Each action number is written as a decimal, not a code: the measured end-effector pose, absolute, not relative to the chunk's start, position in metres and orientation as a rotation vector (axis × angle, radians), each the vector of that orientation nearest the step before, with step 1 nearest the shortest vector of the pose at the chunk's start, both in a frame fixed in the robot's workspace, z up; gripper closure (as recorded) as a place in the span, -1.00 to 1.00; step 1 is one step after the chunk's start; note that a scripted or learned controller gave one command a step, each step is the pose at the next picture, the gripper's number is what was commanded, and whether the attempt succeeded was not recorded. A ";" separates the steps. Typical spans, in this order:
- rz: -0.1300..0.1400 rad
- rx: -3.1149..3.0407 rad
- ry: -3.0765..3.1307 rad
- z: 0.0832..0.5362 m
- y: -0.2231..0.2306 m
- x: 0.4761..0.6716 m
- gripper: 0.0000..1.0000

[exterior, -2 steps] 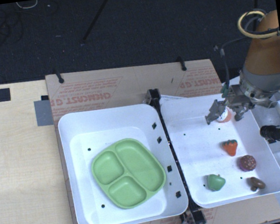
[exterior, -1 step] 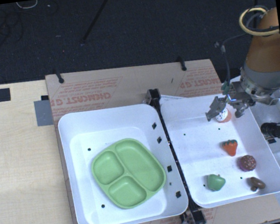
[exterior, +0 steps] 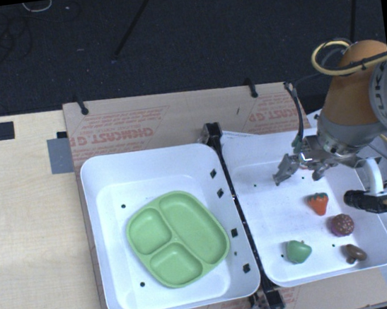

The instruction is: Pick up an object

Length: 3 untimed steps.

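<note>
In the right bin (exterior: 271,196) lie several small toy foods: an orange-red piece with a green top (exterior: 319,202), a dark red-brown ball (exterior: 342,224), a green pepper (exterior: 298,250) and a small brown piece (exterior: 355,254). My gripper (exterior: 301,169) hangs over the back of this bin, just above and left of the orange-red piece. Its fingers are spread open and hold nothing. The orange-banded wrist (exterior: 347,103) rises behind it at the right.
The left bin (exterior: 111,176) holds a green three-compartment plate (exterior: 178,238). A black clamp ridge (exterior: 233,209) joins the two bins. A black fitting with cables (exterior: 368,200) sits at the right bin's right rim.
</note>
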State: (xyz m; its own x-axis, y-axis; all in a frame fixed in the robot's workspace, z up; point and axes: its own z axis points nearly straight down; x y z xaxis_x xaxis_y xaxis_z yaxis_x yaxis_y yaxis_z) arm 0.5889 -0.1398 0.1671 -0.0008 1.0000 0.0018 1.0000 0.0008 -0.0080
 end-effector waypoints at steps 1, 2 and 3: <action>0.007 -2.216 -2.217 0.103 -0.136 0.591 -1.00; 0.004 -2.220 -2.216 0.086 -0.135 0.590 -1.00; 0.004 -2.224 -2.212 0.098 -0.136 0.591 1.00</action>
